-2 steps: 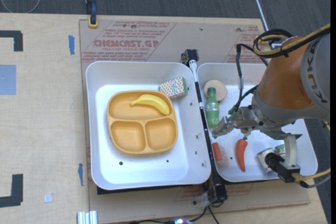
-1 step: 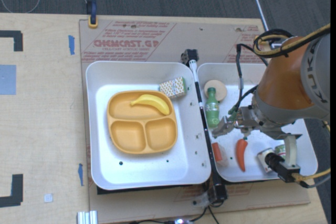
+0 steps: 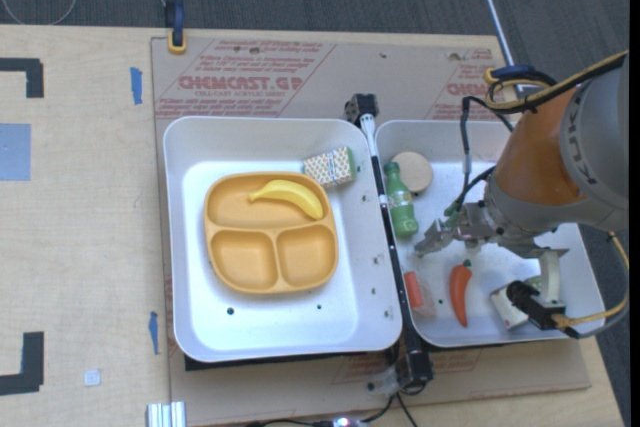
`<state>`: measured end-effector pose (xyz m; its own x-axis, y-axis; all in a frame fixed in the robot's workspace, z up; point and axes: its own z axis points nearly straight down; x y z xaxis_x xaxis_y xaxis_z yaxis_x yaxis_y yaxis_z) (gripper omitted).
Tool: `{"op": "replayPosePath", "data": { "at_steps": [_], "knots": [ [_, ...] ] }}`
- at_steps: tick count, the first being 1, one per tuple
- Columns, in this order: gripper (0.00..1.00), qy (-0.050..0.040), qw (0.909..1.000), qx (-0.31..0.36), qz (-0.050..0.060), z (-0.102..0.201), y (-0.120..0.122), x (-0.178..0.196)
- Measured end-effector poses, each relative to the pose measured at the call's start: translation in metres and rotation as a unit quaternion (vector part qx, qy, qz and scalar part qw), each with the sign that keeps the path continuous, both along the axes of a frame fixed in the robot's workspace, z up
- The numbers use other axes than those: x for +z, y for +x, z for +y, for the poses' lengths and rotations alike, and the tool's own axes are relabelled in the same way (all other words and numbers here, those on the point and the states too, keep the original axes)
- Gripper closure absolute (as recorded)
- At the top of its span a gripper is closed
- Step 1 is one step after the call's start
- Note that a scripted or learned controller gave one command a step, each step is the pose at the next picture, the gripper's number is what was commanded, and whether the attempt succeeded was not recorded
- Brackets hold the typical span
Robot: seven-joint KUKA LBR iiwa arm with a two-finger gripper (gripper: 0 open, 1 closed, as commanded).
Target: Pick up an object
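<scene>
Nearest the camera, on the near side of the green bottle point(image 3: 401, 204), an orange carrot point(image 3: 459, 293) lies on the floor of the right bin point(image 3: 500, 339), its green end toward the bottle. A small red piece point(image 3: 412, 289) lies closer in line with the bottle, against the bin's wall; too small to say what it is. My pincer point(image 3: 436, 238) hangs between carrot and bottle, just beside the bottle's lower end. Its tip is a blur of metal; I cannot tell how far it is open, and I see nothing in its hold. My own arm covers the bin's floor on the side away from the bottle. The bottle lies along the wall. A tan disc point(image 3: 414, 172) touches its far end. Across the wall from the bottle sits the left bin point(image 3: 190, 245), holding a yellow divided plate point(image 3: 215, 245) with a banana point(image 3: 290, 196) in its far compartment. A patterned block point(image 3: 331, 166) lies between plate and bottle, print unreadable.
</scene>
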<state>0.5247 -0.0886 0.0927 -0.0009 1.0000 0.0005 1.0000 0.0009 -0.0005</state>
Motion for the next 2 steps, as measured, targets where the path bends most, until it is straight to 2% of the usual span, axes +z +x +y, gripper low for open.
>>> {"op": "replayPosePath", "data": {
  "at_steps": [1, 2],
  "knots": [
    [0.00, -0.0022, 0.9999, 0.001, -0.011, -0.005, -0.017, -0.002],
    [0.00, -0.0035, 0.9999, 0.000, -0.011, -0.005, -0.031, -0.002]
  ]
}}
